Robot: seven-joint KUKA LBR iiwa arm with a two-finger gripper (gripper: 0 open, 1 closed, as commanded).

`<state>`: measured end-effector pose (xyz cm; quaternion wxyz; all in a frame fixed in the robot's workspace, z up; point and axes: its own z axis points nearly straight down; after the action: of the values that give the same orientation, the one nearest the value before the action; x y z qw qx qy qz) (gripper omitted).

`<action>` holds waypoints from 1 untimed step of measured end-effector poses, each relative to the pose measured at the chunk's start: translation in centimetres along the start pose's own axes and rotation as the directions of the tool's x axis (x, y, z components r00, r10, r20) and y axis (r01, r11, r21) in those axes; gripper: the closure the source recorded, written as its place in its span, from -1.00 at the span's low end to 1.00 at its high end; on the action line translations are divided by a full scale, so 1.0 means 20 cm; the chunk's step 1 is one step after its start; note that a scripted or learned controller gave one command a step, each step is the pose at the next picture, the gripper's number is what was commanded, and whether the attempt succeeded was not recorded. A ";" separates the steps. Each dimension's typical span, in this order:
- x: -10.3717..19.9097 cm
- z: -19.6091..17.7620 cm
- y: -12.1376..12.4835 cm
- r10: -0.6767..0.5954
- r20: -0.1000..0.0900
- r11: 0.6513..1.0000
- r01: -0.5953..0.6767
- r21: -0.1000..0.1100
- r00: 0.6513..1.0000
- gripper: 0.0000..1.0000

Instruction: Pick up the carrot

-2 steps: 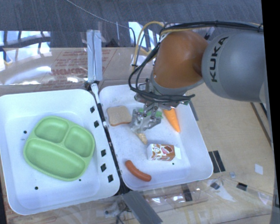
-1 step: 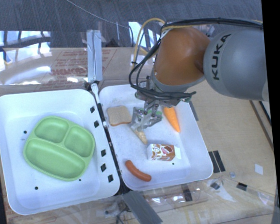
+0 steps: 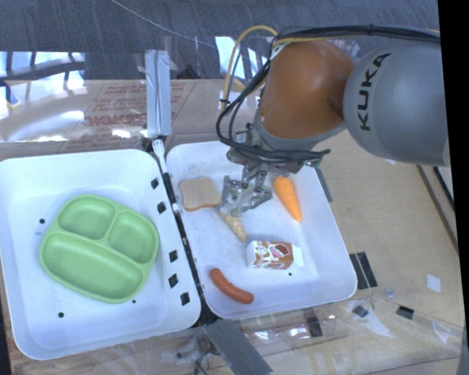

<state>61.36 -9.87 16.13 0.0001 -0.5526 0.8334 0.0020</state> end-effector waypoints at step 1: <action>-0.04 0.29 -0.24 -0.151 0.000 0.988 0.151 0.021 0.989 1.00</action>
<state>66.12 -11.03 10.41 0.0068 -0.6141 0.7892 -0.0065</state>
